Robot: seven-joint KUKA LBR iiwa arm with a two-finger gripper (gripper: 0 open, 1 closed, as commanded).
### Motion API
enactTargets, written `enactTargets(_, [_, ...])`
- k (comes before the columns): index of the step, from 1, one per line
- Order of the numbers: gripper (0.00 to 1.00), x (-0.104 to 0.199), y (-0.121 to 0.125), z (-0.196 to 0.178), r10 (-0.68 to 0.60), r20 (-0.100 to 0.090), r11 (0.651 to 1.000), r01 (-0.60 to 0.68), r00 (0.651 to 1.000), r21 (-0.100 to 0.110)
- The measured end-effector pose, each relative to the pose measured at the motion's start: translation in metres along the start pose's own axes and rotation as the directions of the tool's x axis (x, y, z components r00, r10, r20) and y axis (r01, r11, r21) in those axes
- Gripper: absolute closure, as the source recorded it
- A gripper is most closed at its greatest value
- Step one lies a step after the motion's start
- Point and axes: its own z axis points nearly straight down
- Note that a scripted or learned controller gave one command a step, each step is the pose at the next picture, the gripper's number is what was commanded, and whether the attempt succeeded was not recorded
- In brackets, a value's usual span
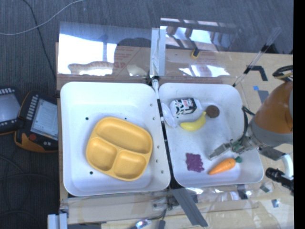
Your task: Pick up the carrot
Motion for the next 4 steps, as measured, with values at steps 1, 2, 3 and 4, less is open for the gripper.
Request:
enactTargets(1, [0.00, 0.022, 0.005, 0.000, -0.208, 0.022, 0.978, 0.208, 0.978, 0.004])
enactTargets(2, [0.00, -0.008, -0.004, 0.000, -0.405, 0.012, 0.914, 0.405, 0.914, 0.005])
enactTargets(3, [0.00, -0.008, -0.008, -0.029, -0.815, -0.003, 0.579, 0.815, 0.579, 0.013])
enactTargets(4, [0.00, -0.008, -0.006, -0.143, -0.703, 0.000, 0.711, 0.703, 0.711, 0.012])
